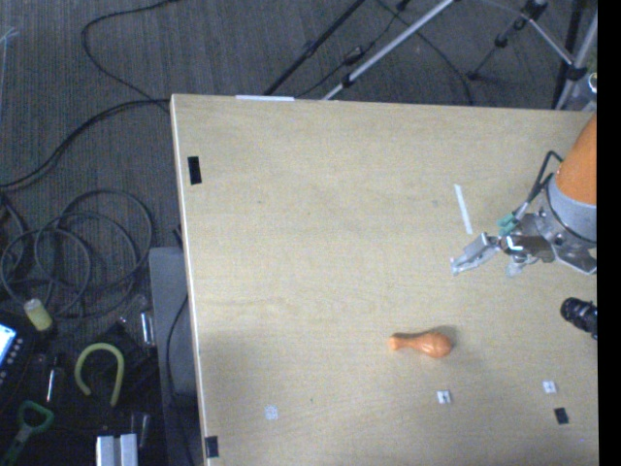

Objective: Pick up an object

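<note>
An orange, gourd-shaped object (423, 344) lies on its side on the tan bench top (320, 241), toward the front right. My gripper (470, 259) reaches in from the right at the end of the grey arm with its orange band (585, 171). It hovers up and to the right of the orange object, well apart from it. A thin white stick (463, 209) lies just above the gripper on the bench.
A black part (580, 311) sticks in at the right edge. Small white and black markers (443, 396) dot the front right of the bench, and a black tag (194, 170) sits near its left edge. Cables and tools lie on the floor to the left.
</note>
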Tool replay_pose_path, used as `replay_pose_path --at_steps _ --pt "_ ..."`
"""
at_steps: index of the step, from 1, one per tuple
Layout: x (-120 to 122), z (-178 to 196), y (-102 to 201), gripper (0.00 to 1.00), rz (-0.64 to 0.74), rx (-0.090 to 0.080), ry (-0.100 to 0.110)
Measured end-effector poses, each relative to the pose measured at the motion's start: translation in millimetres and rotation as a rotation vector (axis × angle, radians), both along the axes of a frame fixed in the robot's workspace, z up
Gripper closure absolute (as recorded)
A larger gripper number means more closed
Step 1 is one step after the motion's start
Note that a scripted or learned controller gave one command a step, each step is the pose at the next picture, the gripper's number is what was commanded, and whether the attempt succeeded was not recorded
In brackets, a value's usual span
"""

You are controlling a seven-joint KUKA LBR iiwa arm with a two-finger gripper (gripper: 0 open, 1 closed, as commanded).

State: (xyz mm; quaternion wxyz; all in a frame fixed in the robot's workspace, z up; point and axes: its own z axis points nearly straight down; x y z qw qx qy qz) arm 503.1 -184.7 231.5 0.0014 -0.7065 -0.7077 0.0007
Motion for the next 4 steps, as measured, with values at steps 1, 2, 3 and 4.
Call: replay_pose_path --at_steps 1,2,3,4 --pt "57 -23 -29 0.00 0.000 0.000 -0.001" --pt "118 -76 -37 0.00 0.048 -0.003 -0.001" --pt "166 -147 -37 0.00 0.192 -0.004 -0.002" --pt "166 -147 20 0.00 0.488 -0.001 -0.003"
